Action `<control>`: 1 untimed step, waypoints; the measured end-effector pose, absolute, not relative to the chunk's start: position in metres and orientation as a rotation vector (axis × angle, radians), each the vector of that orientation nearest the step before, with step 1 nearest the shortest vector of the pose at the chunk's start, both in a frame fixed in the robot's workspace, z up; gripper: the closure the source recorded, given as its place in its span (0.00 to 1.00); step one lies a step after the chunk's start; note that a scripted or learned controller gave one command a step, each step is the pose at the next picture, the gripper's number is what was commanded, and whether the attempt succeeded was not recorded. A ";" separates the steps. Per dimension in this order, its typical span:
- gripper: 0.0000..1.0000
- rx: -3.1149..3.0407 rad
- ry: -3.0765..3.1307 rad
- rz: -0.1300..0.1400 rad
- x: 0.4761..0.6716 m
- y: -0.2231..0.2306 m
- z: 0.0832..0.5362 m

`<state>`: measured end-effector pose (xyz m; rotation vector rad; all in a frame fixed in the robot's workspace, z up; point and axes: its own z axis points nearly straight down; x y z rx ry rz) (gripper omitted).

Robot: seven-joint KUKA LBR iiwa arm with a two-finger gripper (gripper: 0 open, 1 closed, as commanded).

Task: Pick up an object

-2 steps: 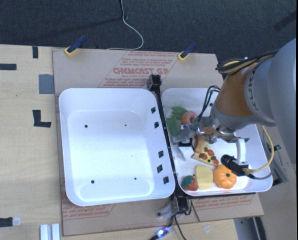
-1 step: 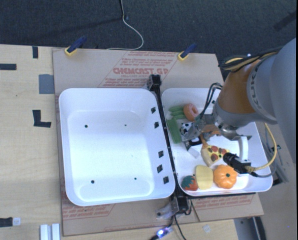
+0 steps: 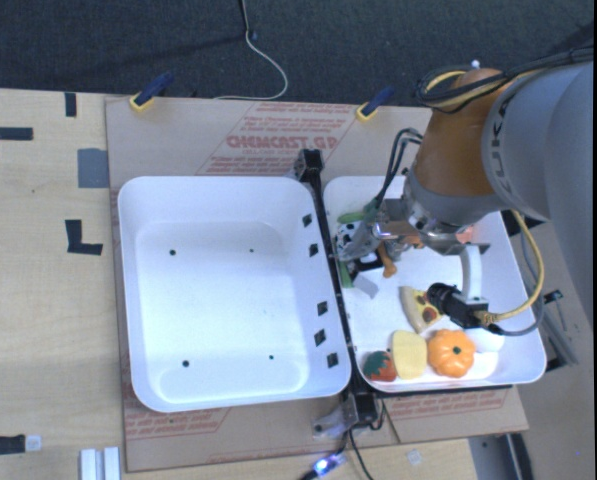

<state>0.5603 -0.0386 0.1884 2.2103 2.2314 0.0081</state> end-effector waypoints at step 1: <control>1.00 2.216 2.231 0.000 0.574 0.007 0.198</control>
